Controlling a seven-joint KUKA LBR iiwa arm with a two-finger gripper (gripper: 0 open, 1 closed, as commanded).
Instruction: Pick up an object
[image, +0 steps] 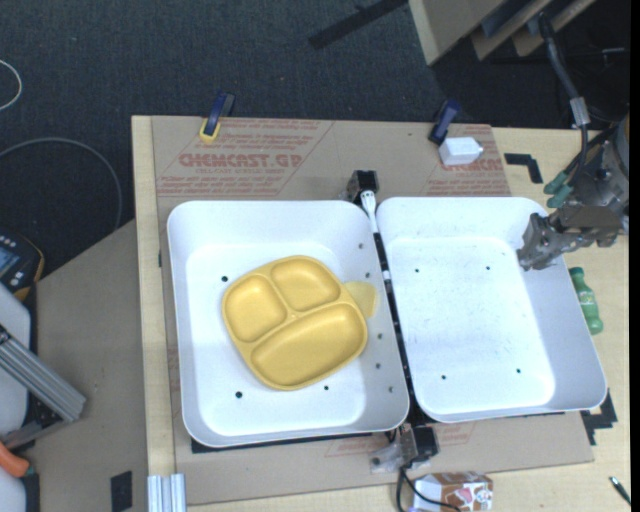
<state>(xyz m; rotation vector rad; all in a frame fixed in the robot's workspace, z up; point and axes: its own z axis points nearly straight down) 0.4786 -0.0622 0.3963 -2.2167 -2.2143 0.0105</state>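
A yellow divided plate (293, 320) with three compartments lies in the left bin (200, 240), near its middle. A small flat yellow piece (362, 297) pokes out from under the plate's right edge. My gripper (537, 250) hangs over the right rim of the right bin (470, 330), far from the plate. I see nothing between its fingers.
A green object (586, 298) lies just outside the right bin's right wall. Clamps sit at the bench's back edge: yellow-blue (213, 118) and blue-white (452, 140). Black clips (363, 186) join the bins at their shared wall. Cables lie on the dark floor to the left.
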